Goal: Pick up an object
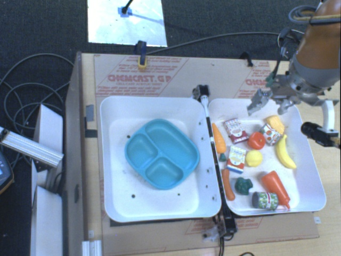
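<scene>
Arm: the grey arm with its orange band [319, 33] enters from the right and hangs over the far edge of the right bin.
Gripper: the gripper [272, 104] sits above the right bin's far rim; its two fingers stand apart, with nothing between them.
Right bin: the right bin [314, 188] holds all the small toys.
Toys near the gripper: a yellow corn piece [275, 124] lies just below the fingers, beside a small can [270, 134] and a red tomato [257, 141].
Other toys: a banana [285, 152], a lemon [254, 158], a red-and-white carton [235, 130], a second carton [236, 159], an orange carrot [218, 138] along the left wall, a green broccoli [244, 185], a large carrot [276, 186], and a green can [265, 200] lying on its side.
Left bin: the left bin [117, 121] holds a blue divided plate [161, 153].
</scene>
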`<state>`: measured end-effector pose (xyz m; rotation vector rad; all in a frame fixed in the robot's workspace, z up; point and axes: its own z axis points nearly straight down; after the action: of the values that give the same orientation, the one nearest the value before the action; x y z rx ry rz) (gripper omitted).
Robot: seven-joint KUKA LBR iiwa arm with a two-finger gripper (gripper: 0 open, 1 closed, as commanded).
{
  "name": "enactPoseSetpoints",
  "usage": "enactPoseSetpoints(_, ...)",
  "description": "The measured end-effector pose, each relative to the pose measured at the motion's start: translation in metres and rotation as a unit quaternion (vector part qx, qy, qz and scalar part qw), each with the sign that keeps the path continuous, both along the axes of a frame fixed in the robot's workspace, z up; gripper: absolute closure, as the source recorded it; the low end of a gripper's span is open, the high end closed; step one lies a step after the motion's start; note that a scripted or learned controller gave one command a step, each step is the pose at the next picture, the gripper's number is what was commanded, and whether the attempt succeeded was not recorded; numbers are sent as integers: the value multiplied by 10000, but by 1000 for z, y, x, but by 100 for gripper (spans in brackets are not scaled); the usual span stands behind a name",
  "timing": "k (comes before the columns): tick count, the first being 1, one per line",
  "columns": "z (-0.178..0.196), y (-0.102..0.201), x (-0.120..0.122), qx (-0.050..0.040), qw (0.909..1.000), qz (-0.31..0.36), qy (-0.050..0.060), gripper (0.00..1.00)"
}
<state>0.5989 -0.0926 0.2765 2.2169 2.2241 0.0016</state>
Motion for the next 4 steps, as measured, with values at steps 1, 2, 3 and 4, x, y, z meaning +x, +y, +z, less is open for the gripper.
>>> enactPoseSetpoints(1,-152,-24,-32,3,10000,-13,21,0)
enactPoseSetpoints(2,-192,-6,-113,7,10000,-14,12,0)
enactPoseSetpoints(3,-181,-6,-111,8,10000,-6,-13,100)
enactPoseSetpoints(4,-89,-42,-63,-5,10000,-5,-9,100)
